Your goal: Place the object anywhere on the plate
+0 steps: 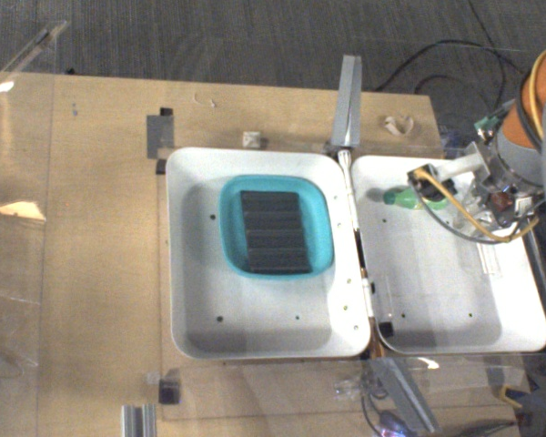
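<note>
A teal square plate [320, 230] lies in the left bin [193, 321]. On its middle rests a dark ridged rectangular block [274, 232]. A small green object [403, 198] lies in the right bin [455, 321], near that bin's far left corner. My gripper [497, 198] hangs over the far right part of the right bin, to the right of the green object. Cables and the wrist hide its tips, and I see nothing held in it.
A grey metal post [348, 103] stands behind the seam between the two bins. Small clamps [161, 133] sit on the wooden bench around the left bin. The arm's orange band [539, 94] rises at the far right edge.
</note>
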Controlling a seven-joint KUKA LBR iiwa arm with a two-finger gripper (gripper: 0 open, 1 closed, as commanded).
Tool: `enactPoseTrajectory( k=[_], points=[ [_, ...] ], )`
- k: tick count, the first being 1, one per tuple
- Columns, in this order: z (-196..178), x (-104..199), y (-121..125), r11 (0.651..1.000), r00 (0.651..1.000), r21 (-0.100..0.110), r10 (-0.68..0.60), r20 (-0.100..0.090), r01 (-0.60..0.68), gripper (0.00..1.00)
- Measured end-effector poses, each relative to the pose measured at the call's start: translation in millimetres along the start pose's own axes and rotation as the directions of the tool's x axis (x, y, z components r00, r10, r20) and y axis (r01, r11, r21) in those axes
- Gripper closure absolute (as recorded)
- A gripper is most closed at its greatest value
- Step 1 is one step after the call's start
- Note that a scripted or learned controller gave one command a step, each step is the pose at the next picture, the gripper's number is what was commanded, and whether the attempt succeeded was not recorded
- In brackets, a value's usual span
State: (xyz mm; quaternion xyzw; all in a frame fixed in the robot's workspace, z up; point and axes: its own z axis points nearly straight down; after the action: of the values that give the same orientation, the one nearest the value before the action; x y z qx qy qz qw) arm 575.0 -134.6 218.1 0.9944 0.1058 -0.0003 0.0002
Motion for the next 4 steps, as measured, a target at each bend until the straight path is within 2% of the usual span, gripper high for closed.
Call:
enactPoseTrajectory(
  k=[1,2,3,4],
  points=[
    [34.1,-28.3,-68.7,0.997,0.997,0.002,-0.076,-0.002,0.076,1.00],
    [23.2,-26.5,-68.3,0.997,0.997,0.002,-0.078,-0.005,0.078,1.00],
    [23.2,-26.6,-68.1,0.997,0.997,0.002,-0.077,-0.005,0.077,0.00],
    [125.6,-73.5,-45.6,0.984,0.983,-0.005,-0.180,-0.019,0.180,0.00]
  ],
)
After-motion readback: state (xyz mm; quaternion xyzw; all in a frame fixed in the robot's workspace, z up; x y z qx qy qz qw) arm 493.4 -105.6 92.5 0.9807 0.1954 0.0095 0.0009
